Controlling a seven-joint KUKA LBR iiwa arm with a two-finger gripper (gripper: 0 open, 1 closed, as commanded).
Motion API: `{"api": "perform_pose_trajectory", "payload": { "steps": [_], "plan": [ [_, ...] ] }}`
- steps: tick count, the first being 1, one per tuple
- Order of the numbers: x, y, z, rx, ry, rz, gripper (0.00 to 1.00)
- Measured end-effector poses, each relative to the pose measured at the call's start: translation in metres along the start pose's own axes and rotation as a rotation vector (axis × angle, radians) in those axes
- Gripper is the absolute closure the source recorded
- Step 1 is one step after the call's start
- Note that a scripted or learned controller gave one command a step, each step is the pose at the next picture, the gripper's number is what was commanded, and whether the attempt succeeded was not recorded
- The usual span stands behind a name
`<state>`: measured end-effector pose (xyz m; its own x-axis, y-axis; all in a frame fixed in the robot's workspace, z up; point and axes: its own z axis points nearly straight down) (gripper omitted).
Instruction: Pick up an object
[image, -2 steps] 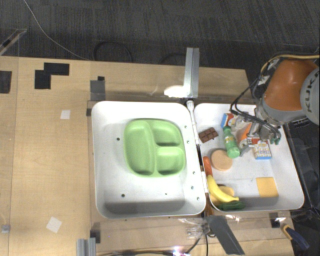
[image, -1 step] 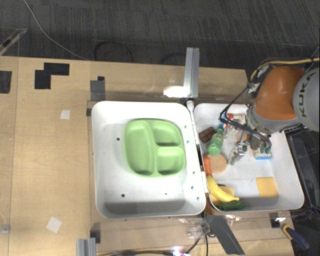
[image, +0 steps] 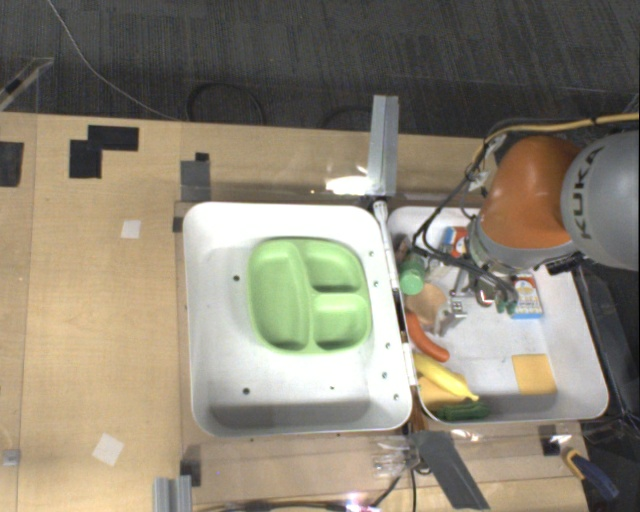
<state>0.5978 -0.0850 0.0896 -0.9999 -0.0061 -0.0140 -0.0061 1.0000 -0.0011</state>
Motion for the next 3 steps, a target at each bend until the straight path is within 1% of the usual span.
{"api": "perform_pose_trajectory", "payload": {
  "steps": [1, 2, 3],
  "plan": [
    [0.060, -0.008, -0.002, 0.000, -0.004, 0.130, 0.00],
    [0.087, -0.009, -0.003, 0.001, -0.009, 0.135, 0.00],
    [0.011, -0.073, 0.000, 0.002, 0.001, 0.067, 0.00]
  ]
}}
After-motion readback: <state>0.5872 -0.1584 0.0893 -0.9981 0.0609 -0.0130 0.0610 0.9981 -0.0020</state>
